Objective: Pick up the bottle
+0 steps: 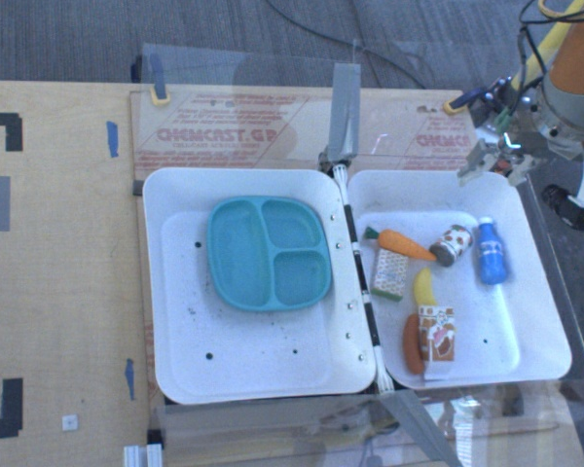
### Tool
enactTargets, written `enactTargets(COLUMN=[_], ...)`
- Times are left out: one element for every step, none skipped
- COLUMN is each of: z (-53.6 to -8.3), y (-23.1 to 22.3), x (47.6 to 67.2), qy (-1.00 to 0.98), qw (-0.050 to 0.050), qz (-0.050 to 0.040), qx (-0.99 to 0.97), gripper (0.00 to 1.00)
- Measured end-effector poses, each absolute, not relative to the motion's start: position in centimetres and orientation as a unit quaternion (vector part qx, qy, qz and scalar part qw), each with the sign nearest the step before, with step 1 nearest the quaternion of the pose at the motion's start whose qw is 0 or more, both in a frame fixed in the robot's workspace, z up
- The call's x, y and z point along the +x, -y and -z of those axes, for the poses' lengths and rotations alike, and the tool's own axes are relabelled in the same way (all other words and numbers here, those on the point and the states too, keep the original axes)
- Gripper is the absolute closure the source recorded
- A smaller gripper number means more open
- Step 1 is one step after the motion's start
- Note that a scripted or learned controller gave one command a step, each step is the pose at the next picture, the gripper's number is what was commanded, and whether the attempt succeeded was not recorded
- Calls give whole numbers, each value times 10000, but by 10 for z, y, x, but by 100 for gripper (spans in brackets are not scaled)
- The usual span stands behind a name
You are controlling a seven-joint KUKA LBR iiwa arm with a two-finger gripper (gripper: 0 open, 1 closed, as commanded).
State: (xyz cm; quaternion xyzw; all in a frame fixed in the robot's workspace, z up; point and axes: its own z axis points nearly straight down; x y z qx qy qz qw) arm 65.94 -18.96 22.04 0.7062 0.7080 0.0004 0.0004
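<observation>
Gripper above far right corner of right bin, fingers spread apart, empty, touching nothing. Blue bottle lying below gripper in bin, well apart, beside small can.

Robotics lab: wood bench w/ tape marks, two white bins, loose cables, plexi panels, toy food.

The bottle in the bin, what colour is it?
The bottle is blue with a white cap, lying in the right bin, seen in the camera view.
</observation>
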Motion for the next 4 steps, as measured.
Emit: enactTargets(z=[-122,-89,-100,-228], y=[222,214,218,180], x=[634,600,599,597], qy=[-7252,-6724,-6714,-6414], qw=[0,-11,23,10], qz=[-6,-75,-51,-3], qx=[6886,7401,7411,7672], gripper=[0,0,100,100])
